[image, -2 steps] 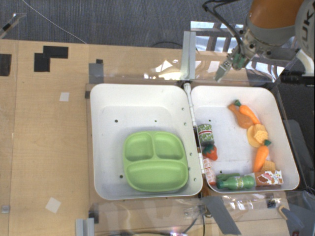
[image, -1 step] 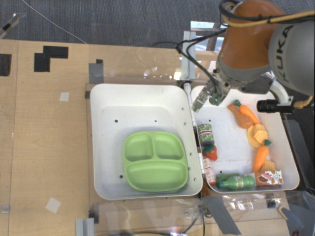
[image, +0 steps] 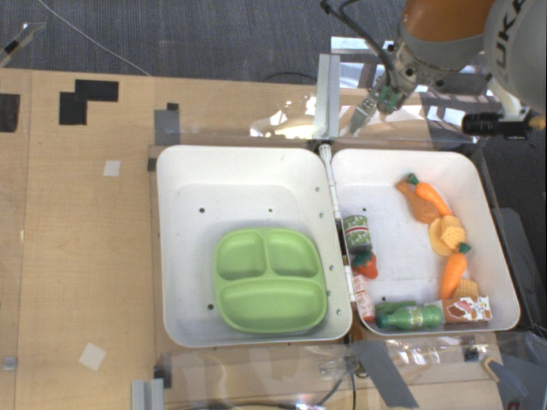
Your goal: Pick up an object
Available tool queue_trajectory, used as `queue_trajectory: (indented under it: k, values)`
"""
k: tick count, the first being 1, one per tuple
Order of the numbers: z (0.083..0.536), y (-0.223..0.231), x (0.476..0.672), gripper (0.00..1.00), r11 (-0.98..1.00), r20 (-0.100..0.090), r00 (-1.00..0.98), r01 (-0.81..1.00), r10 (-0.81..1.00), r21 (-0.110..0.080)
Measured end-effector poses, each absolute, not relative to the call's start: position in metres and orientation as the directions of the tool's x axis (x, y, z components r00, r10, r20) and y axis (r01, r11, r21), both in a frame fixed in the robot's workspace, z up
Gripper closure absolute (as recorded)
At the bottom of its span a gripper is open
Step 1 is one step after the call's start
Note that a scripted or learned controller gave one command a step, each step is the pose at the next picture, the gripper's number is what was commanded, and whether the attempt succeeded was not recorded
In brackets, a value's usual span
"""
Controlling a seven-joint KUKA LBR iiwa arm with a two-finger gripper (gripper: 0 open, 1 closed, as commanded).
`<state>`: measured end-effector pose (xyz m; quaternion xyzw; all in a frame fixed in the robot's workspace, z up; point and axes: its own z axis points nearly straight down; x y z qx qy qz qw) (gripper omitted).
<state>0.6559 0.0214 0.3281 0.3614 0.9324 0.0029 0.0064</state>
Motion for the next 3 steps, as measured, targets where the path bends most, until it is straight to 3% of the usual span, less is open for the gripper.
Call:
queue_trajectory:
  k: [1,2,3]
  values:
    - [0.291,0.040,0.546,1.00,0.680,-0.002,-0.680,0.733,0.733,0.005]
    - [0.339,0.009,0.630,1.00,0.634,-0.008,-0.634,0.773,0.773,0.009]
    - [0.361,0.023,0.666,1.00,0.527,-0.005,-0.527,0.850,0.850,0.008]
